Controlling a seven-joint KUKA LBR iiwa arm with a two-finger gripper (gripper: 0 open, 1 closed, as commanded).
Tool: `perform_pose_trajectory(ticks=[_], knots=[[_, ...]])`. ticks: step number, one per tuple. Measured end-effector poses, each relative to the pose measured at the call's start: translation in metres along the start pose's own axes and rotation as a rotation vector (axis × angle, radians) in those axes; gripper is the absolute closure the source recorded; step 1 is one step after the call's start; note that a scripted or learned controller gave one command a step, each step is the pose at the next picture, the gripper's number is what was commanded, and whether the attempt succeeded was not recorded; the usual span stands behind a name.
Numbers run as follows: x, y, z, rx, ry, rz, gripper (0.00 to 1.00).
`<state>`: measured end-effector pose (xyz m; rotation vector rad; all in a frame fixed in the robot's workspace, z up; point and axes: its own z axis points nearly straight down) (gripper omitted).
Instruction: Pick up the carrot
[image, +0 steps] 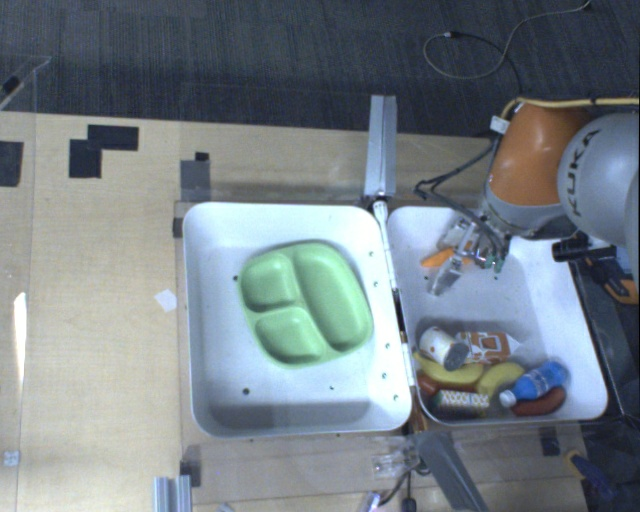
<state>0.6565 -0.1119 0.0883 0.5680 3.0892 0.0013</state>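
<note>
Carrot (436, 259) small, stiff, light, likely slick; lying just left of jaws, touching or nearly. Grip across mid-length. Jaw state: cannot tell.

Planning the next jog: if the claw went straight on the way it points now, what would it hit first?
Likely the carrot, just beside the claw, then the right bin's floor; depth is unclear from above.

The carrot (436, 259) is partly hidden behind the blurred gripper (452, 265), whose grip is unclear.
</note>
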Motion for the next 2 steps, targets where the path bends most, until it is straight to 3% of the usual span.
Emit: perform_pose_trajectory(ticks=[1, 2], knots=[[-0.004, 0.003, -0.015, -0.006, -0.015, 0.001, 1.00], [0.021, 0.042, -0.100, -0.004, -0.011, 0.043, 1.00]])
